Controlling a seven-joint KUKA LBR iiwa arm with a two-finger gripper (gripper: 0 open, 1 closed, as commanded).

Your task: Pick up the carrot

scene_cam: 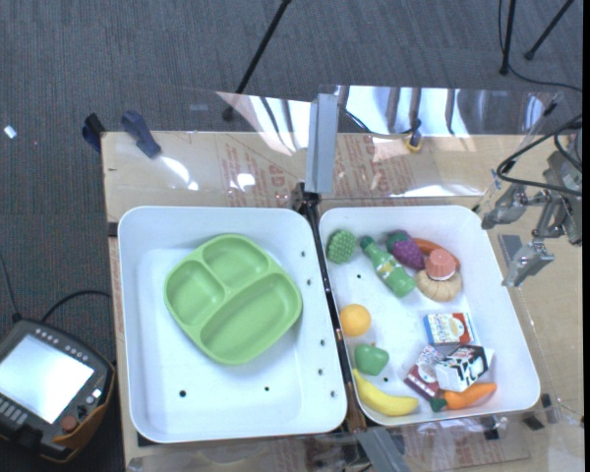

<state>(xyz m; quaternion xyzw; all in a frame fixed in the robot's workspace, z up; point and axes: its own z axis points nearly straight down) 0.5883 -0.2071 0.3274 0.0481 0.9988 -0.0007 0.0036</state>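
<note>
Nearest the camera, the right bin is sitting crowded with toy food, beside the left bin, which is holding a green plate. Outside the right bin's right rim the gripper is hanging, and I am unable to tell whether its jaws are apart or together. In the bin's near right corner the carrot is lying against a small carton. Judging by this, the approach is only starting; the next move is calling for a swing over that corner and a descent clear of the carton
</note>
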